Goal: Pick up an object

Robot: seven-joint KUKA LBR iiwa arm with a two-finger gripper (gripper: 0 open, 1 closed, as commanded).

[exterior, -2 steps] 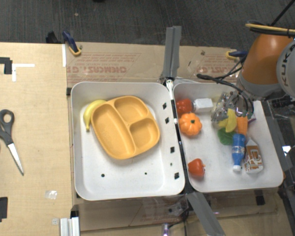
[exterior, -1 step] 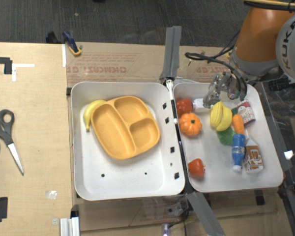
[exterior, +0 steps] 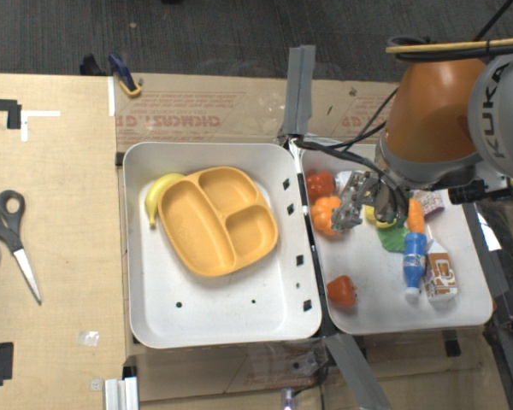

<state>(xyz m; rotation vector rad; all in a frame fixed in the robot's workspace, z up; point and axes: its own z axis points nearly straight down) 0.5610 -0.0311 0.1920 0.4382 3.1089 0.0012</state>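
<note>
Gripper (exterior: 349, 212) low in right bin (exterior: 470, 314), beside orange fruit (exterior: 324, 214); jaw state cannot be told; divided plate (exterior: 215, 220) in left bin (exterior: 154, 306).

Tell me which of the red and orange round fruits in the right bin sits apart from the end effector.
The red one near the bin's front edge; the other two crowd beside the end effector.
</note>
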